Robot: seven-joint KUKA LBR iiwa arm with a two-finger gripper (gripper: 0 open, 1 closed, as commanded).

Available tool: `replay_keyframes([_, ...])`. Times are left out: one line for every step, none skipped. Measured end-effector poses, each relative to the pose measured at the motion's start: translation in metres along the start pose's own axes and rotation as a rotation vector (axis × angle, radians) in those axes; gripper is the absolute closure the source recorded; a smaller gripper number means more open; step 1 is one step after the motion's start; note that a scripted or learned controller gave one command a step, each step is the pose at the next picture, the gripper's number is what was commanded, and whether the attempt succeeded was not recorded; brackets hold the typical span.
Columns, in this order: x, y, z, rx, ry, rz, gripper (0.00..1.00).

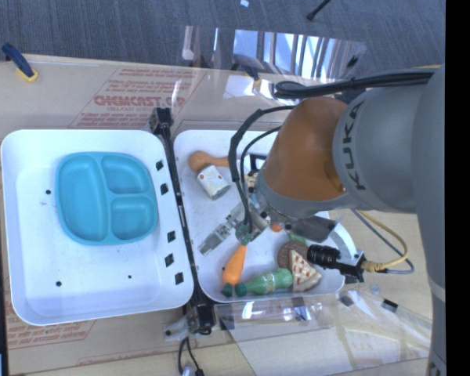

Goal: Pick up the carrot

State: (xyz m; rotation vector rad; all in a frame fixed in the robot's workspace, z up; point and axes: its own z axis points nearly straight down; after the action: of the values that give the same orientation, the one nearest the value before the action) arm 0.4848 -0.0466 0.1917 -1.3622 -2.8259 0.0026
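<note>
Carrot [235, 264] in right bin [189, 210], leaning near green bottle [270, 281] and pizza slice [302, 268]. Gripper [243, 229] just above carrot's top; finger state unclear. Risk: off-centre close tips carrot or nudges neighbours.

grey arm reaching in from right, end effector [239, 232] lowered

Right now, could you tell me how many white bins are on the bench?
2: the left bin holds a blue divided tray; the right bin holds the carrot and other toy foods, partly hidden by the arm.
</note>
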Motion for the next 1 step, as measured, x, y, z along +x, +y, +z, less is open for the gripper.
replay_keyframes([-0.0368, -0.0416, 0.0326, 0.006, 0.005, 0.240, 0.00])
